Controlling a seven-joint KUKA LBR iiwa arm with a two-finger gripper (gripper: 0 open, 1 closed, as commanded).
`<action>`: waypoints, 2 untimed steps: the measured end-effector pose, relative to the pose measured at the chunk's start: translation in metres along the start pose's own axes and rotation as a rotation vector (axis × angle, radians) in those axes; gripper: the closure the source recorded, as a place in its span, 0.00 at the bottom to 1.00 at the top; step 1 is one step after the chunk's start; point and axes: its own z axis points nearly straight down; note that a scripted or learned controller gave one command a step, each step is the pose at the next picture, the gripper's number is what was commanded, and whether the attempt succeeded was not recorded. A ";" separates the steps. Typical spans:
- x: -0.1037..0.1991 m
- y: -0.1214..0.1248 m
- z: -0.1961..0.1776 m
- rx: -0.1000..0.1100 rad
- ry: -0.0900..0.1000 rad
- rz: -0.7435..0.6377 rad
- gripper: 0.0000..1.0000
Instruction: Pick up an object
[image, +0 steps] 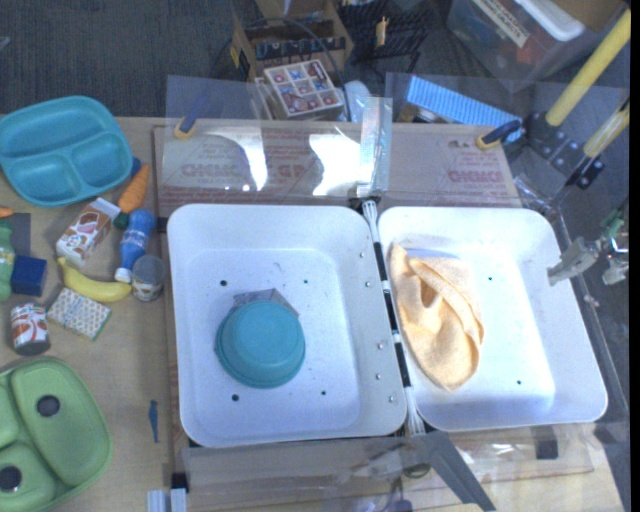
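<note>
An upturned teal bowl (261, 343) rests in the left white bin (190, 260), toward its front left, with a grey flat scrap (258, 297) poking out from under its far edge. A crumpled yellow cloth (437, 312) lies in the right white bin (530, 300), against that bin's left wall.
A small grey metal piece (574, 262) juts over the right bin's right rim. On the bench to the left lie a teal divided tray (65, 146), a banana (93, 282), a blue bottle (133, 243), small cartons and green dishes (45, 430). Cardboard and clear panels (340, 160) stand behind the bins.
</note>
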 end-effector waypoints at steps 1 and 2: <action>0.053 0.003 0.107 0.000 0.000 -0.134 0.00; 0.107 0.007 0.179 -0.011 -0.003 -0.191 0.00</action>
